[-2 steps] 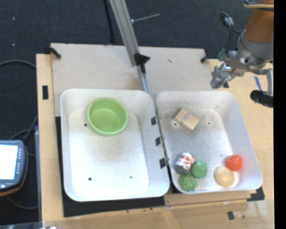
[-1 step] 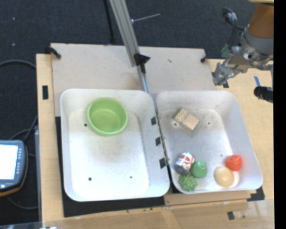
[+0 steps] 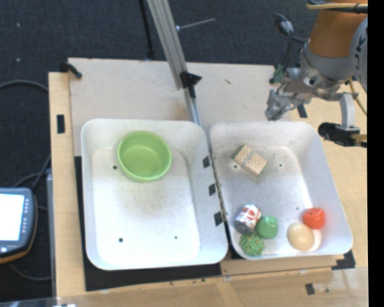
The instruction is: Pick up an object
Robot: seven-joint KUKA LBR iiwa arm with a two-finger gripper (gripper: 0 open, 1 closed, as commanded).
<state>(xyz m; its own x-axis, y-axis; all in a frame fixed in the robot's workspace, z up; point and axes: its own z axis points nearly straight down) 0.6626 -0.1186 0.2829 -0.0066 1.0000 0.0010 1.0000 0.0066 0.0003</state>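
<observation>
My gripper (image 3: 276, 110) hangs over the far rim of the right bin (image 3: 320, 146), with nothing seen between its fingers. Below it in that bin lies a tan waffle-patterned block (image 3: 250, 160). Along the bin's near edge sit a small can (image 3: 248, 217), a green ball (image 3: 267, 227), a green bumpy piece (image 3: 251, 244), a cream egg-shaped thing (image 3: 300, 236) and a red-orange thing (image 3: 314, 218). A green bowl (image 3: 144, 156) stands in the far part of the left bin (image 3: 102, 235).
A slanted metal pole (image 3: 173, 43) rises from the join between the two bins at the back. A tablet-like screen (image 3: 6, 226) lies off the bench at the left.
</observation>
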